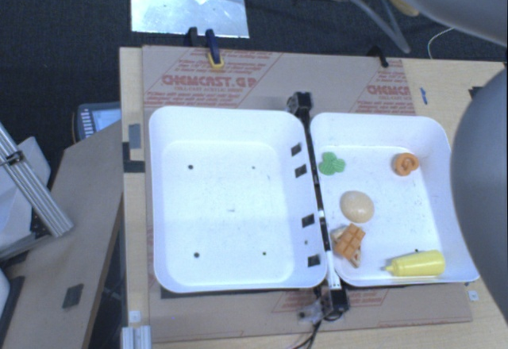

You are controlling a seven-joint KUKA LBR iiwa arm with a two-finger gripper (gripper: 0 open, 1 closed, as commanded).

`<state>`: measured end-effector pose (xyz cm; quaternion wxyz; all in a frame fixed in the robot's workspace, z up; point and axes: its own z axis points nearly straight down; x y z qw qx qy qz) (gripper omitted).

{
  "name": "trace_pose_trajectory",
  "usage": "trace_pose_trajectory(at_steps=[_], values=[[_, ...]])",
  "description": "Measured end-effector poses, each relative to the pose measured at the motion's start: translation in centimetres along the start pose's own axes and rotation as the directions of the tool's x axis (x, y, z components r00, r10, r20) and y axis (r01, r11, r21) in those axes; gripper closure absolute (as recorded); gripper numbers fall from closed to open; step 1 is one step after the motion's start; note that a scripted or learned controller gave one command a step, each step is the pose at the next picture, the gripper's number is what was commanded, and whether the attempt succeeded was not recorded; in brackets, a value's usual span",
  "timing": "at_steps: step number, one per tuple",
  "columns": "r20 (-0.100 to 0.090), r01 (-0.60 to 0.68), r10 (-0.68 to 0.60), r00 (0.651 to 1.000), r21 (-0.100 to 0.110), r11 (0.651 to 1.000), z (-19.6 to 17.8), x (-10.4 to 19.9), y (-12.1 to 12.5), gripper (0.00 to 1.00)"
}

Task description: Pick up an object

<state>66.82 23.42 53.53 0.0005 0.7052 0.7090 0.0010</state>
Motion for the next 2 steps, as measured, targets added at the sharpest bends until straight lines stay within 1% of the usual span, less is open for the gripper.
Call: trace_pose_trajectory(at_steps=[2], values=[[0.0, 0.0, 0.0, 1.0, 0.0, 1.0, 0.0, 0.0, 0.0, 0.0]])
